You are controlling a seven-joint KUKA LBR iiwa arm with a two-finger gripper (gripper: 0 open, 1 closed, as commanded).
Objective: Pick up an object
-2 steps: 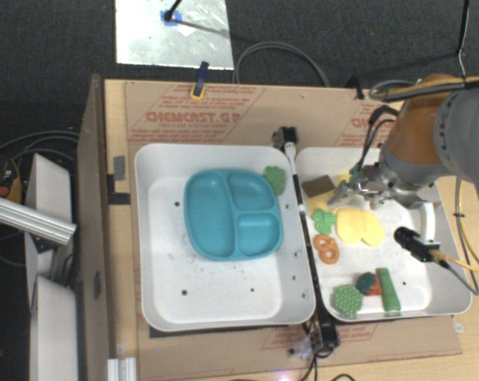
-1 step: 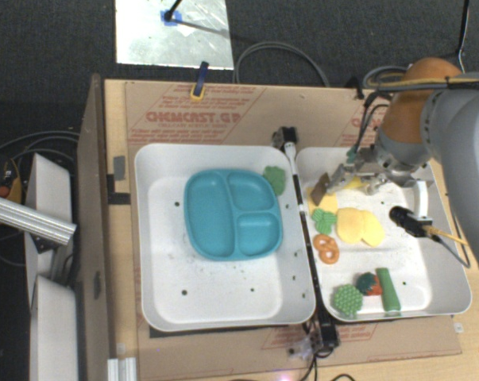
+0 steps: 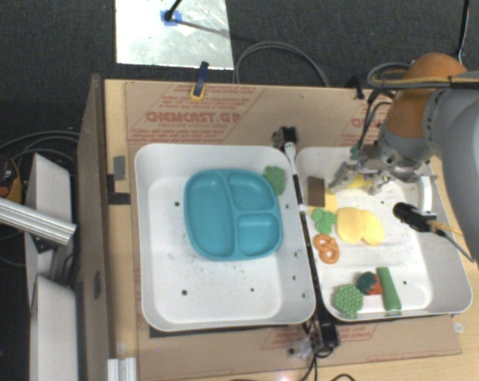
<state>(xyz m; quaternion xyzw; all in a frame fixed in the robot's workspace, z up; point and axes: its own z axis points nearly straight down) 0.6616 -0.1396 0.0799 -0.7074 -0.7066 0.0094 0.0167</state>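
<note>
- My gripper hangs over the far end of the right bin, close to its far rim. From this slant I cannot tell whether it is wide, narrow or holding anything.
- The things I could pick up are nearly all in that right bin. A small yellow piece lies just to the left of the gripper, either touching it or very nearly so.
- A flat brown block sits tight against the bin's left wall, with little room on that side.
- Just near of the block is a frilly green leaf, and then an orange pretzel with looped holes.
- A pale yellow lump, smooth and rounded, lies mid-bin, just right of the leaf and pretzel.
- Along the near edge there is a round green ball with a dotted skin, a small red and teal piece and a straight green stick. The three are crowded together.
- The right half of this bin's floor is bare white, which gives the most open room.
- The left bin holds a smooth blue plate with divided sections and wide white margins on its left and near sides.
- A crinkled green piece touches the plate's far right corner, near the wall between the two bins.
- Both bins rest on a brown board printed in red.
</note>
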